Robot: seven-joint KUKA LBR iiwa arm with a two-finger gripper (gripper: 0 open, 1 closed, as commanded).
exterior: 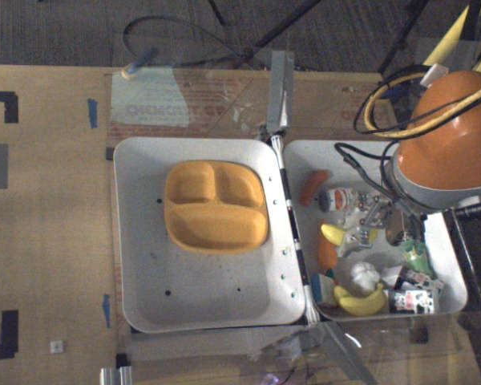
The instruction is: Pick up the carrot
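The carrot is a short orange piece in the right bin, near that bin's left wall. A yellow banana-shaped toy lies just above it, and a white crumpled item sits at its lower right. The arm, with its orange band, reaches in from the right over the bin's far side. My gripper hangs as a metallic cluster up and to the right of the carrot, apart from it. Nothing orange shows at the gripper.
The left bin holds an orange divided plate. The right bin also holds a red sausage, a small can, a second banana, a green item and a small carton. Black cables trail over the bin.
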